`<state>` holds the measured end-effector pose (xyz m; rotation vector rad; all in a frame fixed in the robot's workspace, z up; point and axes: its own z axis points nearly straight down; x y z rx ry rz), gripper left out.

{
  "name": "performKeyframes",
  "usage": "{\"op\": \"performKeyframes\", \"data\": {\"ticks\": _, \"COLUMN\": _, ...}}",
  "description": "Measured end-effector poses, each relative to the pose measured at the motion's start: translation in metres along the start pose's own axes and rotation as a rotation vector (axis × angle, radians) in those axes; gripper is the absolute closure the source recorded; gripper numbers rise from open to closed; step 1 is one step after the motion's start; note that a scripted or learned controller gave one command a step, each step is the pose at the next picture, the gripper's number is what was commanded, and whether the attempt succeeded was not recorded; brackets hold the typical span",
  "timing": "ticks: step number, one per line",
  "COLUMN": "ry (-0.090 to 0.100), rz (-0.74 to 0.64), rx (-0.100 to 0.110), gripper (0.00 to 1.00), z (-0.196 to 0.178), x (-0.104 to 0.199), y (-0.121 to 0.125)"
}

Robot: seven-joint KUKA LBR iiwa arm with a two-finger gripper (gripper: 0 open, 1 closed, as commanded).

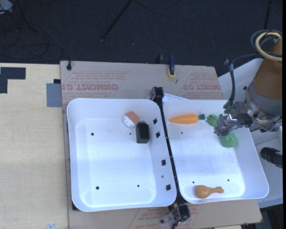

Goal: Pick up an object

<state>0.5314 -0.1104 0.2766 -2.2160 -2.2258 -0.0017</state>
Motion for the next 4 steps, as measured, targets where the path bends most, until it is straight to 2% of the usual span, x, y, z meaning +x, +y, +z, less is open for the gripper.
{"op": "performKeyframes", "data": {"ticks": 1, "ry": 0.000, "rz": -0.001, "rx": -0.008, "gripper": 1.00, "z": -0.106, "x": 0.042, "y": -0.037}}
{"op": "performKeyframes", "data": {"ticks": 2, "ry": -0.001, "rz": -0.003, "rx": -0.005, "gripper": 1.00, "z": -0.203, "x": 0.120, "y": -0.055}}
{"op": "performKeyframes", "data": {"ticks": 3, "ry": -0.001, "rz": 0.002, "rx": -0.003, "gripper": 1.00, "z": -0.264, "x": 0.137, "y": -0.055}}
{"op": "performKeyframes", "data": {"ticks": 4, "ry": -0.002, "rz": -0.001, "rx": 0.002, "gripper": 1.00, "z": -0.260, "x": 0.223, "y": -0.023}}
